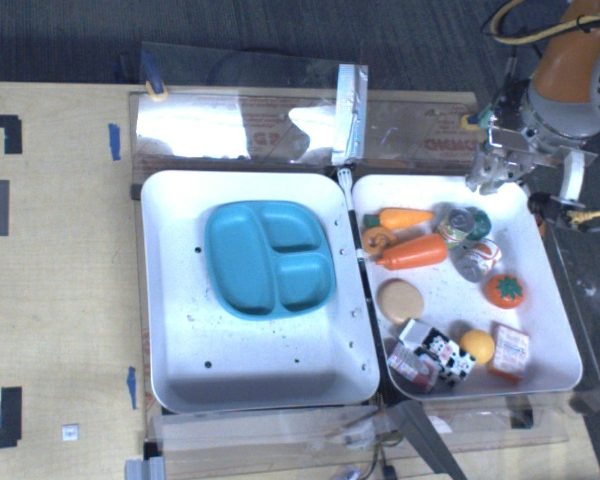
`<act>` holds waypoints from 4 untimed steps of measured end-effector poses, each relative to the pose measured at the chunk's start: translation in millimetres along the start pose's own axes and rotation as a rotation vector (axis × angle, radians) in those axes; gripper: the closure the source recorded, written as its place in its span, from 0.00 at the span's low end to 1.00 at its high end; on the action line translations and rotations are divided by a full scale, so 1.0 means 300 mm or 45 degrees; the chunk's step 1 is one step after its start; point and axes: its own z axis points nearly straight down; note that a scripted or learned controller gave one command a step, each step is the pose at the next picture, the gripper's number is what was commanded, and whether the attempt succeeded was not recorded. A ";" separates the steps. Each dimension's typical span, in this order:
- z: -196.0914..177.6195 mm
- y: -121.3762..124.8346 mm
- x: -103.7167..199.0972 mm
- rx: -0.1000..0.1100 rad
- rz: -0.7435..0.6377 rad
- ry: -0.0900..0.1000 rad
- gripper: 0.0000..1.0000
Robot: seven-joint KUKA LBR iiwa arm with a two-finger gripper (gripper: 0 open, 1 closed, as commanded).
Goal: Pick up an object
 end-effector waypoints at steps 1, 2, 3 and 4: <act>0.008 -0.003 -0.003 0.006 0.001 -0.001 0.00; 0.372 0.019 -0.091 0.006 -0.094 0.003 0.00; 0.332 0.024 -0.090 0.001 -0.095 0.000 1.00; 0.317 0.007 -0.061 0.007 -0.080 0.000 1.00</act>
